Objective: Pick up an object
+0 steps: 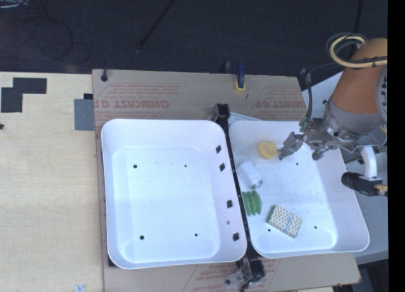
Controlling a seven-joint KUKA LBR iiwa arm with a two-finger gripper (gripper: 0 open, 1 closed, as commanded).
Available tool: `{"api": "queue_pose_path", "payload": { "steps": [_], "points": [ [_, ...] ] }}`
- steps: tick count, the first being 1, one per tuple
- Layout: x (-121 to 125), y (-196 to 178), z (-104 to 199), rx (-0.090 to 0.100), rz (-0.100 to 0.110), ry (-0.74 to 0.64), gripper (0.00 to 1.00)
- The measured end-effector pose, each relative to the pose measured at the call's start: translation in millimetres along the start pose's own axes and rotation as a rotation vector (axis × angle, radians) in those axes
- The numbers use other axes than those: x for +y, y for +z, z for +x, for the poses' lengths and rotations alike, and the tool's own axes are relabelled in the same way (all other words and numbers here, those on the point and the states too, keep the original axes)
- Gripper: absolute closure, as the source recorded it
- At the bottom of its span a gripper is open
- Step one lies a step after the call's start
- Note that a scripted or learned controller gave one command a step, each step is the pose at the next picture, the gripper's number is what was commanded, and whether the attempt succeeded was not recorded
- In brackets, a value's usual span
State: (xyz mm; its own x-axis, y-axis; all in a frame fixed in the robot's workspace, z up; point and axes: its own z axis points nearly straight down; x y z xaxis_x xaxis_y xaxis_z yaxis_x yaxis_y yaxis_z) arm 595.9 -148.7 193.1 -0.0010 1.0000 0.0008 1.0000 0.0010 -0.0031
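The right bin point(345, 237) holds several small objects. A yellow rounded piece point(267, 150) lies near its back left. A white cylinder point(250, 174) rests by the left wall, with a green ridged object point(252, 202) just in front of it. A patterned small box point(285, 220) sits toward the front. My gripper point(302, 150) hangs over the back of the right bin, just right of the yellow piece. Its fingers are spread open with nothing between them.
The left bin point(126, 246) stands beside the right one, separated by a black clamp strip point(229, 183). Both bins rest on a cardboard sheet point(164, 98). The arm's grey body and orange band point(364, 88) fill the right side.
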Motion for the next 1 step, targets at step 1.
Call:
{"api": "queue_pose_path", "payload": {
  "steps": [1],
  "points": [
    [0.0,-9.9,-0.5,0.001,0.001,-0.001,1.0]
  ]
}}
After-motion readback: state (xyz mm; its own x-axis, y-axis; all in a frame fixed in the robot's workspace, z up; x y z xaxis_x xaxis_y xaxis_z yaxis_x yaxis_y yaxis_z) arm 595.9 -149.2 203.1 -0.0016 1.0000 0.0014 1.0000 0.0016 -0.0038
